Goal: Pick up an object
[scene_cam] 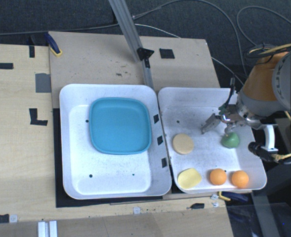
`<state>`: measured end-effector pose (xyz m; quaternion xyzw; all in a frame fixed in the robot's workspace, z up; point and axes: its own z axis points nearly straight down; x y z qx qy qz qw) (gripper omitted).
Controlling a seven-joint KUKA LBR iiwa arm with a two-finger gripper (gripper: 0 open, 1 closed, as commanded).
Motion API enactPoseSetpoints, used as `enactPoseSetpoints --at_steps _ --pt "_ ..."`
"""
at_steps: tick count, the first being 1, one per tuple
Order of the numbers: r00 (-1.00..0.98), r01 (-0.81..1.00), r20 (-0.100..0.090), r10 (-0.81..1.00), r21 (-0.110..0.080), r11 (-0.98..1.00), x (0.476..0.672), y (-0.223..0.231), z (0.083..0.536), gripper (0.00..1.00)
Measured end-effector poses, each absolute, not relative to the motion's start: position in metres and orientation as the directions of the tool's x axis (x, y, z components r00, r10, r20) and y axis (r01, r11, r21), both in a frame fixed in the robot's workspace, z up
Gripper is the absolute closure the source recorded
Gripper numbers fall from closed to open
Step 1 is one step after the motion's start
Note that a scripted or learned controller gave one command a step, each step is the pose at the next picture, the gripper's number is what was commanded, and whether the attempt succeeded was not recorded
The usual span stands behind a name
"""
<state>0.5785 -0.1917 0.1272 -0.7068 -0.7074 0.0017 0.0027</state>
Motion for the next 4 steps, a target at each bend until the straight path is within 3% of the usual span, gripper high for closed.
enactPoseSetpoints --at_steps 1,2,4 --pt "-0.001 1.000 -0.001 1.000 0.000 0.001 0.579 -0.191 0.088 0.00" --pt "-0.001 1.000 -0.002 1.000 0.003 0.001 0.579 -0.192 0.101 1.00" --pt "0.000 1.000 -0.001 1.000 0.003 0.000 0.581 -0.196 0.215 1.00"
